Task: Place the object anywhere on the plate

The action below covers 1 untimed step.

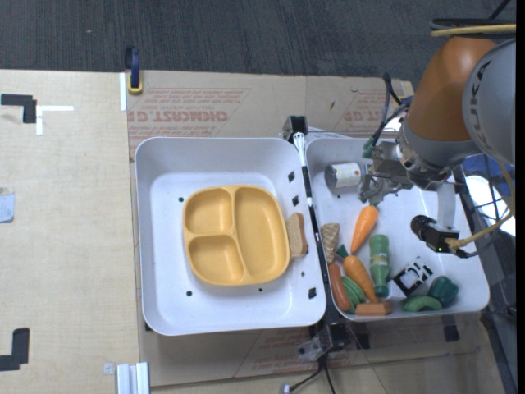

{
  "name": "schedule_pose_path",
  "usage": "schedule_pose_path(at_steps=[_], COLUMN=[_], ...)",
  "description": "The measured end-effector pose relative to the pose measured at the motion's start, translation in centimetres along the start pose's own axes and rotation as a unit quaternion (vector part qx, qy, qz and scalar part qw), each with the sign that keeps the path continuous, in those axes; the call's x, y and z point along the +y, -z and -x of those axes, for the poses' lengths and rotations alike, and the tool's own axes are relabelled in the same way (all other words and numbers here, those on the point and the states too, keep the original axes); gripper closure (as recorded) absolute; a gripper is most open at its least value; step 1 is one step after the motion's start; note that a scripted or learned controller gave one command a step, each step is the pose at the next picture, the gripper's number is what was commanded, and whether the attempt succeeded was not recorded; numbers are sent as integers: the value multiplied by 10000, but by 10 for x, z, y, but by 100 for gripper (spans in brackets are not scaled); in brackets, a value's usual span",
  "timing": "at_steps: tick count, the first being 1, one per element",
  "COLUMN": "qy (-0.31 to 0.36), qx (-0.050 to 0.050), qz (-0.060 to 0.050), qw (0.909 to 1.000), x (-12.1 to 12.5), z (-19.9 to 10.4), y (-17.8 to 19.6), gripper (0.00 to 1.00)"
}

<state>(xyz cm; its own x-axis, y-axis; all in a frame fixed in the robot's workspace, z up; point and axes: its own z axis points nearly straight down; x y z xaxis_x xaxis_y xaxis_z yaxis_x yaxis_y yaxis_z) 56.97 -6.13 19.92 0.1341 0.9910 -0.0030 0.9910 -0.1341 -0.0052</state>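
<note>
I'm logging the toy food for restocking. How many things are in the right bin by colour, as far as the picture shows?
Orange: 3, carrot, carrot, sausage-like piece
Green: 4, bottle, pepper, cucumber, piece
White or silver: 1, can
Tan: 1, bread-like slice
Black and white: 1, tag
Total: 10; the lower pile overlaps, so more may hide.

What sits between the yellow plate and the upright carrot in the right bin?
In the camera view, a slice of bread leans at the plate's right rim, then come the bins' walls and a cracker-like piece just before the carrot.
</note>
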Motion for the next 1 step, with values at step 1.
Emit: schedule_pose_path(at_steps=[1], qy=[625], qx=[-1], qz=[22], qw=[9980], x=[3], z=[-98], y=[89], gripper=[100])
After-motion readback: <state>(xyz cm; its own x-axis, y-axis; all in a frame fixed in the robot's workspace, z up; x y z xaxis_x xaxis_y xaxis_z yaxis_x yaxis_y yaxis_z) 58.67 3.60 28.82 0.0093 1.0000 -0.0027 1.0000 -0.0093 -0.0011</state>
